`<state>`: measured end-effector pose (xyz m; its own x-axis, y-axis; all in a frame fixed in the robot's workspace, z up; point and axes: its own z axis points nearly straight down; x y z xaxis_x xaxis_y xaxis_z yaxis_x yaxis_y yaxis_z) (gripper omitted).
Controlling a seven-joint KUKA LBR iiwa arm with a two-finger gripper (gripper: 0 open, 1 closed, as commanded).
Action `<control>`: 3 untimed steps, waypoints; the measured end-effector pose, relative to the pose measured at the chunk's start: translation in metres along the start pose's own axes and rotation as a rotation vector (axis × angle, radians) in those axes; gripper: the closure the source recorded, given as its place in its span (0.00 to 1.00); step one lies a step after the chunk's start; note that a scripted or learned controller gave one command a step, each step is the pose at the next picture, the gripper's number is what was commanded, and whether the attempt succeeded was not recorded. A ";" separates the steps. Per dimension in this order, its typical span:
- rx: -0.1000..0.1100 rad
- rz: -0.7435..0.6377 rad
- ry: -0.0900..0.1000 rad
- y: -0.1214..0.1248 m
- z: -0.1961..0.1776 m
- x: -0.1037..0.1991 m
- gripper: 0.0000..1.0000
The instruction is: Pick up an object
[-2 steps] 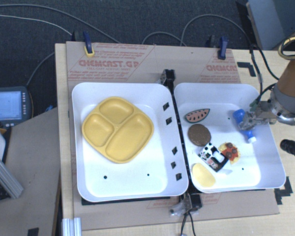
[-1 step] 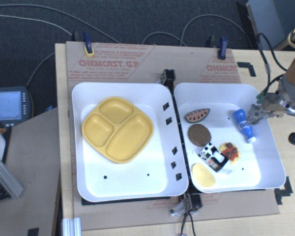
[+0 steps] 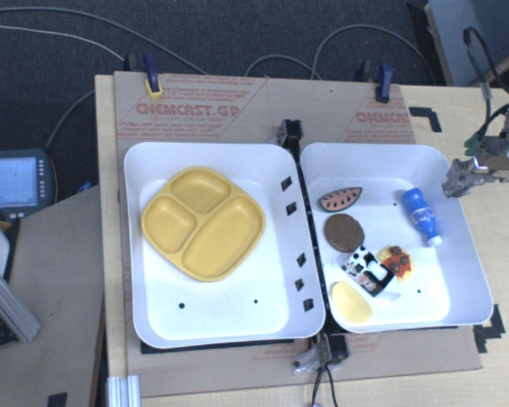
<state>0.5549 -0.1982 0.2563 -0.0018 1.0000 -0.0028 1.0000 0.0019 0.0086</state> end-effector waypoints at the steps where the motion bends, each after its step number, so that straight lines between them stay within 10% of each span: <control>1: 0.005 0.000 0.002 0.001 -0.010 0.000 1.00; 3: 0.011 -0.005 0.006 0.016 0.003 0.111 1.00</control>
